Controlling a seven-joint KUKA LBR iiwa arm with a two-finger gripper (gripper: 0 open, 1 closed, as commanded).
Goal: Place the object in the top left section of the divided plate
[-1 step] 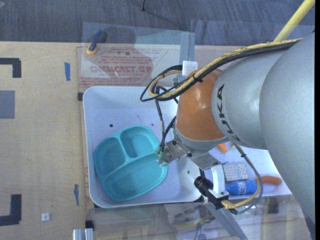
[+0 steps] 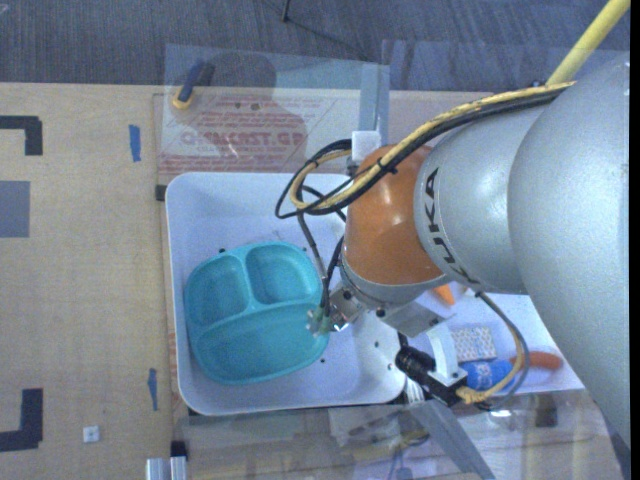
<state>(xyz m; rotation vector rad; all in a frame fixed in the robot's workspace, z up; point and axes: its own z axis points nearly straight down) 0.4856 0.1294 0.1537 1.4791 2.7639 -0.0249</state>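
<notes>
A teal divided plate [image 2: 250, 313] lies in the left white bin [image 2: 200, 203], with two small sections toward the far side and one large section nearer me. My gripper [image 2: 323, 320] reaches down at the plate's right rim, over the edge of the large section. The grey arm with its orange band [image 2: 385, 218] hides most of it. A small greenish bit shows at the gripper's tip, and I cannot tell whether it is a held object. All three plate sections look bare.
In the right bin, partly under the arm, lie an orange piece [image 2: 445, 293], a white patterned packet [image 2: 470, 343], a blue object [image 2: 487, 373] and another orange item [image 2: 545, 360]. A clear sheet with a red label [image 2: 235, 133] lies behind the left bin.
</notes>
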